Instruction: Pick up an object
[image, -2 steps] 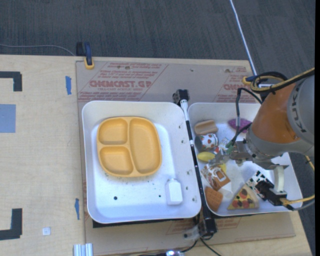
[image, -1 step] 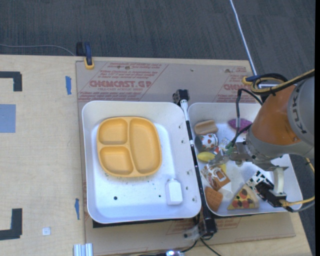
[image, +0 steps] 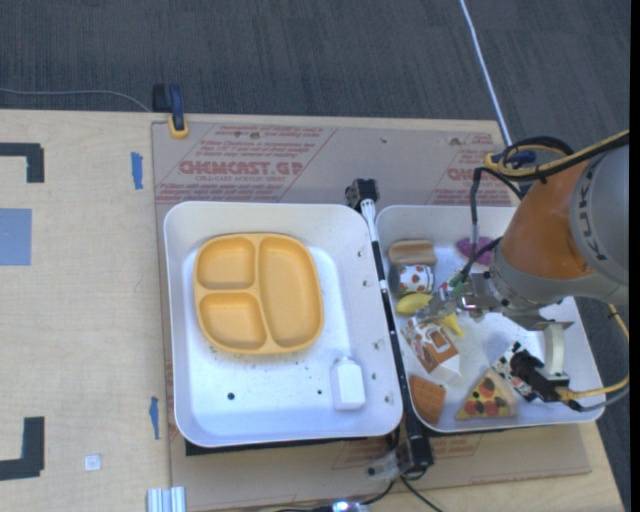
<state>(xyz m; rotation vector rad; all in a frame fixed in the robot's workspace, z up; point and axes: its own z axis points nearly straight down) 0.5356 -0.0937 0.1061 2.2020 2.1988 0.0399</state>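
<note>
Camera view: my arm (image: 560, 235) reaches in from the right and hangs over the right bin (image: 590, 395), wrist bent down toward the clutter, which I judge is the approach for a pick. My gripper (image: 462, 298) sits low among the toys near the banana (image: 413, 301); whether it is open or closed on anything I cannot tell, since the wrist hides it.

The right bin holds the candidates: a burger (image: 411, 250) at the far end, the banana and a small printed packet (image: 437, 345) in the middle, a pizza slice (image: 488, 397) and a brown biscuit (image: 427, 398) at the near edge (all crowded together, so a clean grasp looks tricky).

The left bin (image: 190, 300) holds a yellow tray (image: 260, 293) with three compartments, and a small white block (image: 348, 384) near its front corner.
</note>
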